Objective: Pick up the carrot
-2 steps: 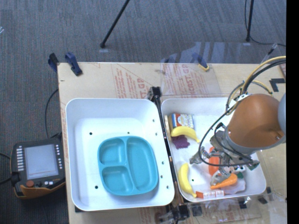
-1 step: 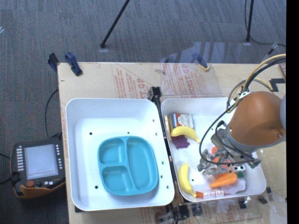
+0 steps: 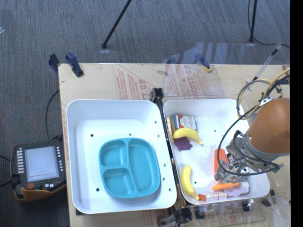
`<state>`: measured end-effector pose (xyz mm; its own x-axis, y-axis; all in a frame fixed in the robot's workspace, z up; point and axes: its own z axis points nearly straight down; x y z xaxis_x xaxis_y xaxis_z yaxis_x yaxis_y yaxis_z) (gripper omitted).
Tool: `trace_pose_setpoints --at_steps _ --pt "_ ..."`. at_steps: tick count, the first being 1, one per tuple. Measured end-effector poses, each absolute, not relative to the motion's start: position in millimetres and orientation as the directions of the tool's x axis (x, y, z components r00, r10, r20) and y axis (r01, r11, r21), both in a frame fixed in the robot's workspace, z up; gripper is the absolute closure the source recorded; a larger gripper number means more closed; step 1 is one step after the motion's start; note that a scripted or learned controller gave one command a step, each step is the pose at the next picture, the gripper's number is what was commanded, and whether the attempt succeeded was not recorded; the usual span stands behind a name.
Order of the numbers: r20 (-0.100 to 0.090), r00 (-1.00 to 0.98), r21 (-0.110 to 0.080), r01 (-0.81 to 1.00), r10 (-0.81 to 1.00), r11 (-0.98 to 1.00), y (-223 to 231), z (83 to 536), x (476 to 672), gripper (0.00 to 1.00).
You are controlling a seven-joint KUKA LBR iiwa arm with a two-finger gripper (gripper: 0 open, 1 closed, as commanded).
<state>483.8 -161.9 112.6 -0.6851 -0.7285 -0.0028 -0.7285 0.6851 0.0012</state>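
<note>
Pendant: a handheld control unit with a pale screen, lying on the carpet left of the desk.
Desk: a tan board with red printing, carrying two white bins side by side.
Left bin: holds a teal divided plate with three compartments, lying flat.
Right bin: sits just beside the left bin, their rims touching along the middle.
Small box: lies near the right bin's upper left corner.
Upper banana: just below the box, with a purple piece touching its underside.
Lower banana: lies along the bin's lower left wall.
Carrot: orange, upright along the pincer's left side, in the right bin's right half.
Pincer: down low in the right bin beside the carrot; I cannot tell how it stands.
Arm: enters from the right, its orange band above the wrist.
</note>
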Motion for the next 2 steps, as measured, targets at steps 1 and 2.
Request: trace_pose_setpoints --at_steps 1,2 --pt "0.003 -0.996 0.004 -0.086 -0.086 0.996 -131 86 489.4 1.00" --pt "0.001 -0.955 0.004 -0.297 -0.297 0.955 -104 87 489.6 1.00"
